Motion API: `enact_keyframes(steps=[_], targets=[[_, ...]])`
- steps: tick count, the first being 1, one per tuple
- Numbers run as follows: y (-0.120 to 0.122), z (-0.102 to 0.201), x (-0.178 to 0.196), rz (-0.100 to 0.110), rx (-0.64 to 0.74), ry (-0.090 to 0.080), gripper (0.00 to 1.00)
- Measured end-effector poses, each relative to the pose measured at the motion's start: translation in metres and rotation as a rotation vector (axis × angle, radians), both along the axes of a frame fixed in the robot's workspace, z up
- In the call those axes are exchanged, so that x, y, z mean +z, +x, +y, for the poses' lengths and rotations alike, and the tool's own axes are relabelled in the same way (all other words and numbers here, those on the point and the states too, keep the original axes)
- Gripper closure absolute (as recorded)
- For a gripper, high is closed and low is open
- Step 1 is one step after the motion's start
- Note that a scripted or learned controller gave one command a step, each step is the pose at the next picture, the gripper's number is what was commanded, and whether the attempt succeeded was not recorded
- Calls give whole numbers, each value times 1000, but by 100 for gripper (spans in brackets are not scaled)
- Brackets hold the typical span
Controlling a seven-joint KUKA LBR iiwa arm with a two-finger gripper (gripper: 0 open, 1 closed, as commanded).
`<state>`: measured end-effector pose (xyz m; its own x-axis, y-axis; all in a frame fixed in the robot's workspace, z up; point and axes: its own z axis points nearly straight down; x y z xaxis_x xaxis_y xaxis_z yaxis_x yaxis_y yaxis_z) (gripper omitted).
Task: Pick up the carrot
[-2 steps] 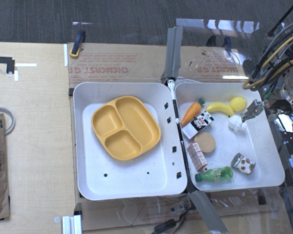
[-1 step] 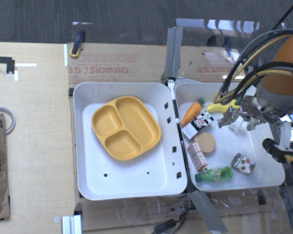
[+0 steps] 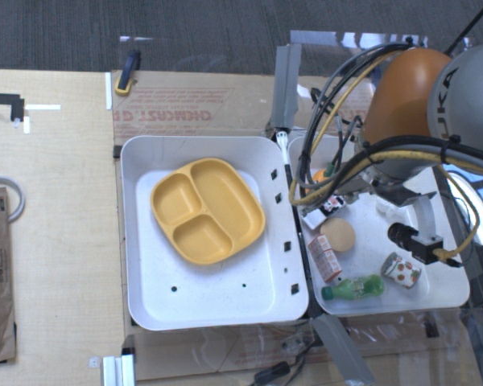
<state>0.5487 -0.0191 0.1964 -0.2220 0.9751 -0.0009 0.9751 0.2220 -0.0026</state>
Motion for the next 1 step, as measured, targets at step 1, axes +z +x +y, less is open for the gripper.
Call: enact_keyframes(steps=[1], targets=[[-17,-41,-1,0,277,1,0]])
